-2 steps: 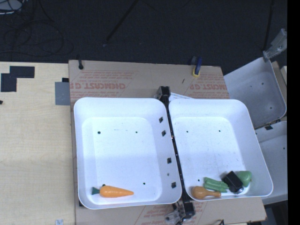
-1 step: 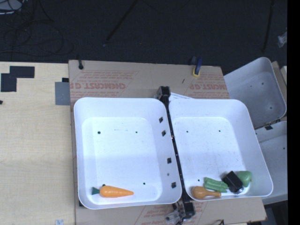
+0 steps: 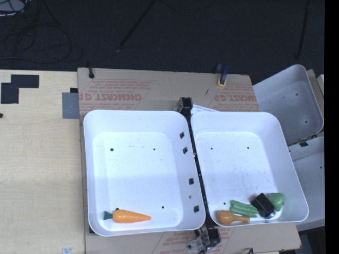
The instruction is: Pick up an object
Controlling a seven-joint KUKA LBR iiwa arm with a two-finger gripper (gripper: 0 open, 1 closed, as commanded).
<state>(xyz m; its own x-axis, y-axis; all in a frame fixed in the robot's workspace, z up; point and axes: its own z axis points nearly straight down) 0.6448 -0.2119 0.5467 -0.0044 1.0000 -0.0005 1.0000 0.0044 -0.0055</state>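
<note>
from above, an orange carrot (image 3: pixel 131 216) lies in the left bin (image 3: pixel 95 142), along its near wall. in the right bin's (image 3: pixel 280 142) near corner huddle a tan pear-shaped piece (image 3: pixel 231 218), green pods (image 3: pixel 243 209), a black block (image 3: pixel 263 205) and a green lump (image 3: pixel 276 199). my claw's state i cannot tell.

Two shallow white bins sit side by side on a brown cardboard sheet (image 3: pixel 159 91) printed with reversed red lettering: the left bin (image 3: pixel 90 157) and the right bin (image 3: pixel 288 157) meet along a black divider strip (image 3: pixel 193 163). A yellow-and-blue clamp (image 3: pixel 223 77) grips the sheet's far edge. The pale wooden bench (image 3: pixel 37 163) carries black tape patches (image 3: pixel 18 86); dark floor with cables (image 3: pixel 32 20) lies beyond.
</note>
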